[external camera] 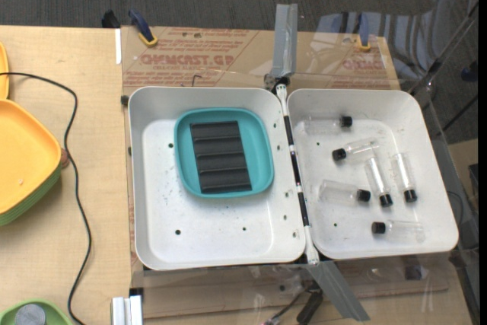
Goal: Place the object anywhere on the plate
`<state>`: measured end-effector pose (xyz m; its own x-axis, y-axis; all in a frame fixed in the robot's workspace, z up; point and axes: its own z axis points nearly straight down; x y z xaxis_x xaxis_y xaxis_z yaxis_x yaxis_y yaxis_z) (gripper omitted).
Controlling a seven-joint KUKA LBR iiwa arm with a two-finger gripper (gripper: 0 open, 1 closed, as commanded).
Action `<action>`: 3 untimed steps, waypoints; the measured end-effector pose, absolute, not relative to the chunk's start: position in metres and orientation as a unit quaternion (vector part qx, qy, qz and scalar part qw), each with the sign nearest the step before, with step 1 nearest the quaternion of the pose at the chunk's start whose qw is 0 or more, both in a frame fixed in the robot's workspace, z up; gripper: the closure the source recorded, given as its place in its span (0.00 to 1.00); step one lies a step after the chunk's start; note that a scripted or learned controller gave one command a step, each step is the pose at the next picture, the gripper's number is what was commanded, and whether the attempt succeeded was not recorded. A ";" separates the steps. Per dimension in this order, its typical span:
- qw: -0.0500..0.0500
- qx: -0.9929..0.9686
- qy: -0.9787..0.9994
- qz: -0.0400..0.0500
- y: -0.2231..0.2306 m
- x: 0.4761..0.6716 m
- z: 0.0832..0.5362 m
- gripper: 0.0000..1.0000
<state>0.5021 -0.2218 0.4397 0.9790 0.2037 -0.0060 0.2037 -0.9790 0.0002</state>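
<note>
Teal plate (185,156): rounded-square plastic, dark ribbed insert (221,156), inside left shallow white bin (213,228).
Clear vials (375,177): black-capped, scattered in right white bin (335,232).
Claw: state cannot be told.

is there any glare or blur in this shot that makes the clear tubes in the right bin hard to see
Camera view: lighting is even and soft, with no harsh glare. The clear vials nearly vanish against the white right bin; their black caps stand out. The teal plate and the dark ridged block on it are sharp, with faint shadows.
</note>
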 end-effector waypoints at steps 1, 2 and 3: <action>0.001 0.995 0.103 -0.003 -0.222 0.508 0.440 0.00; 0.000 0.995 0.101 -0.003 -0.222 0.501 0.440 0.00; 0.000 0.995 0.102 -0.003 -0.222 0.504 0.440 0.00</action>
